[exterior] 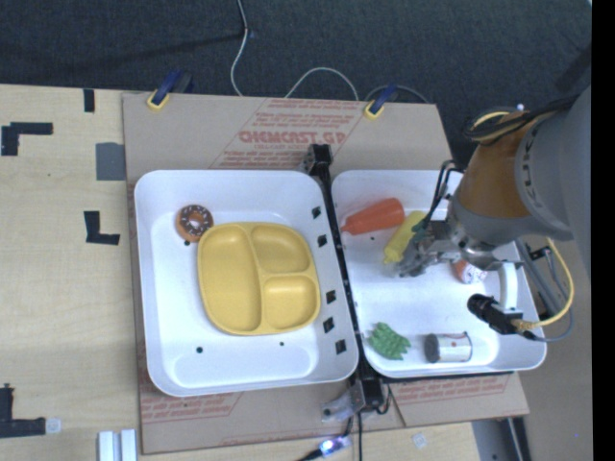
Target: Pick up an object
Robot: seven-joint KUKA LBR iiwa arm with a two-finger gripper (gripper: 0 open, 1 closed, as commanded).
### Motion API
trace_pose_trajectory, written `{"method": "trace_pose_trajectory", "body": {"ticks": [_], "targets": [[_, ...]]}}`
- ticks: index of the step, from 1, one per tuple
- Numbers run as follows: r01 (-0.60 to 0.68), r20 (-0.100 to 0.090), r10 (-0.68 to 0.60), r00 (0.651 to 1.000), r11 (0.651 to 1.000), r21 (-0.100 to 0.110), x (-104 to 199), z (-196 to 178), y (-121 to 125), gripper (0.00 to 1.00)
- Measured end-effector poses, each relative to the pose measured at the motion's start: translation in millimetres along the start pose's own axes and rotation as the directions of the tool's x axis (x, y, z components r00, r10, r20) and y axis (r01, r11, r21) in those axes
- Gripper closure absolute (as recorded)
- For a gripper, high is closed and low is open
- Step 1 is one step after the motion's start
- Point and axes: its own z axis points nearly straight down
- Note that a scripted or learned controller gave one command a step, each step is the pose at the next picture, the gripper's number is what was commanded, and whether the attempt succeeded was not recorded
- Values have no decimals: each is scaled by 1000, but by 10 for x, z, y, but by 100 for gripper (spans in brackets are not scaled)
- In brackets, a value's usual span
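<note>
My gripper reaches down into the right bin, right beside a yellow banana-like piece, near its lower end. An orange carrot lies just up and left of it. A green leafy toy and a small grey-and-white can rest near the bin's front. A small red-and-white item peeks out under the wrist. Nothing visibly sits between the fingers.
The left bin holds a yellow divided plate and a chocolate donut. A black divider runs between the bins. The arm's grey body and orange band cover the right bin's right side.
</note>
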Motion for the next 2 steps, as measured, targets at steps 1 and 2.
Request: {"method": "trace_pose_trajectory", "body": {"ticks": [1,2], "targets": [[0,0,0,1000,1000,-4,102,-552,0,100],[-1,1,1,1000,1000,-7,125,-1139,-76,100]]}}
